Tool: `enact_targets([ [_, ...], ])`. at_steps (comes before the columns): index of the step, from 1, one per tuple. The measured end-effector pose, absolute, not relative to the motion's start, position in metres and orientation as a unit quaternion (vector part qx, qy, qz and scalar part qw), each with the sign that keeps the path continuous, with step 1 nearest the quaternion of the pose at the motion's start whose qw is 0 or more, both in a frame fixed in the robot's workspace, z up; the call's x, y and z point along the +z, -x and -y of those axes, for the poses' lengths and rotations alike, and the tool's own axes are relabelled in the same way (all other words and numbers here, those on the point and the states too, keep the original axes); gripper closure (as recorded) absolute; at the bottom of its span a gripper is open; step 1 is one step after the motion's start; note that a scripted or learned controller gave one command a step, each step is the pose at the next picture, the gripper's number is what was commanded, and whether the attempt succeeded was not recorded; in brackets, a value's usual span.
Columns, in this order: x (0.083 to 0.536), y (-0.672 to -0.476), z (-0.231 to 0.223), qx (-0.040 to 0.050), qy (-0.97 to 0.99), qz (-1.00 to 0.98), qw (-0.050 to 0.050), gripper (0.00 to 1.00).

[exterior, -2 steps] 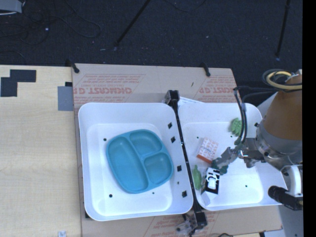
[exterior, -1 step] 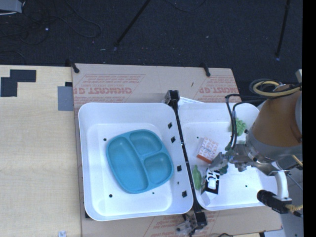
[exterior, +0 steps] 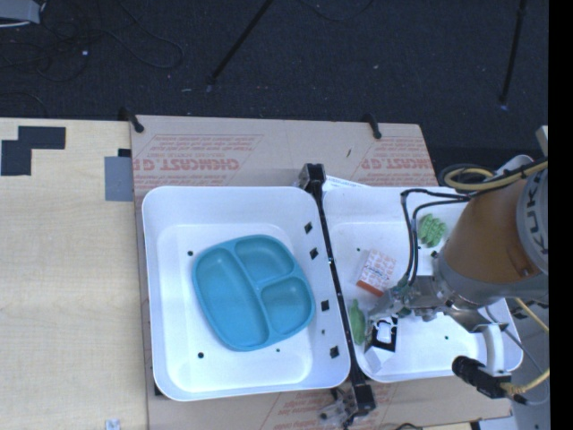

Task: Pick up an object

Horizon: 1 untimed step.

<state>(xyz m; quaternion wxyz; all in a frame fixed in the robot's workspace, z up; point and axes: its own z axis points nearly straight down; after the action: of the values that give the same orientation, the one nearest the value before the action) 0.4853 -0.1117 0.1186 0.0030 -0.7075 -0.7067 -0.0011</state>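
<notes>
Low over the right bin (exterior: 466, 365), the gripper (exterior: 387, 322) sits near that bin's left wall, a dark cluster of parts at the end of the grey and orange arm (exterior: 488, 240); whether its fingers are spread or closed cannot be told, since they merge with a black-and-white piece (exterior: 385, 334) directly beneath. The arm's bulk hides much of the right bin's right side and is cut off at the picture's edge. A small orange-and-white packet (exterior: 376, 271) lies just above the gripper, toward the bin's middle, close but apart from it. A green object (exterior: 357, 321) lies against the left wall, just beside the gripper. Another green object (exterior: 432, 230) rests near the far edge, partly screened by a black cable (exterior: 410, 231). In the left bin (exterior: 170, 240) a blue divided plate (exterior: 252, 290) lies at the centre.
</notes>
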Motion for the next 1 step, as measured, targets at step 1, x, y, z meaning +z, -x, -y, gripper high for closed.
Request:
enact_targets([
  [1, 0.1327, -0.487, 0.1118, -0.0029, 0.709, 0.706, 0.002, 1.0],
])
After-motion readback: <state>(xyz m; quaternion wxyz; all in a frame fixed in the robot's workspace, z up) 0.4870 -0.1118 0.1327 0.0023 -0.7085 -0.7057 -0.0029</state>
